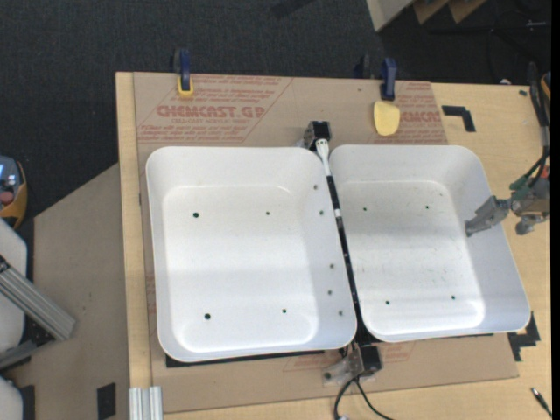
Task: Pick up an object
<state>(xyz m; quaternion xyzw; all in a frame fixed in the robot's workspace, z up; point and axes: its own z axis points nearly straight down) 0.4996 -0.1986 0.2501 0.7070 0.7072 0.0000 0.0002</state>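
Two shallow white bins sit side by side on the bench, the left bin (166, 234) and the right bin (490, 274). Their floors show bare white plastic with a few small dark dots. At the right bin's right rim a grey part of my gripper (492, 213) pokes in from the right, low over the rim, with green and dark wires behind it. Too little of it shows to tell how it stands. I see nothing held in it.
The bins rest on a brown board (262, 103) with red lettering. Two blue clamps with yellow pads hold its far edge, one at the left (184, 75) and one at the right (386, 112). Black cable fittings sit between the bins at the back (317, 135) and at the front (360, 361).
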